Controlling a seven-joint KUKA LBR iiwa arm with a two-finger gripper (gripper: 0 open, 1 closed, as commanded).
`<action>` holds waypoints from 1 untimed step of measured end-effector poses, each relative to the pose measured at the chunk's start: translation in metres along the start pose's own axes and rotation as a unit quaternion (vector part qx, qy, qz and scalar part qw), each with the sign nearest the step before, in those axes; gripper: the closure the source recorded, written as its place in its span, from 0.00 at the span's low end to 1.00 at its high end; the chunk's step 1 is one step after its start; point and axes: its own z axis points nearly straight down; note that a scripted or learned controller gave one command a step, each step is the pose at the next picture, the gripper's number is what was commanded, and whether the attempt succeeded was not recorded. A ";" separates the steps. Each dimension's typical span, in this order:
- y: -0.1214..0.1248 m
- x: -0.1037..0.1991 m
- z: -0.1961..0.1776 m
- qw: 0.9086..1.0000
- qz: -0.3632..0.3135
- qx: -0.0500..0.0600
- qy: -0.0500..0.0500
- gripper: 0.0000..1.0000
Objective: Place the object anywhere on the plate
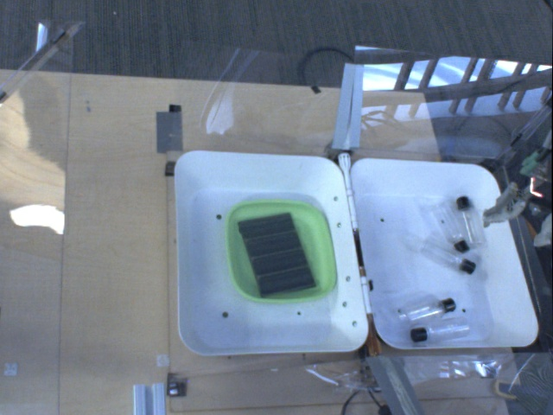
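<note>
Green plate (238,271) sits in the left bin (194,232), with a dark ribbed block (276,254) lying on it. All places below are given from the plate. Right of it, across the divider, the right bin (389,188) holds several clear vials with black caps: one upright-lying vial (467,219) farthest right, one small cap (467,266) just below that, two vials (432,307) nearer and lower. Gripper (510,201) is at the far right, over the bin's right rim, near the farthest vial; cannot tell whether it is open or shut, nothing seen in it. Judgement: picking step not yet done. Approach the farthest vial across its short axis, centred on the body, not the cap; clear glass may slip. Then carry left and release over bare green rim beside the block.
</note>
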 end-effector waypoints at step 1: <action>0.051 0.010 0.030 1.000 0.002 0.000 0.000 0.00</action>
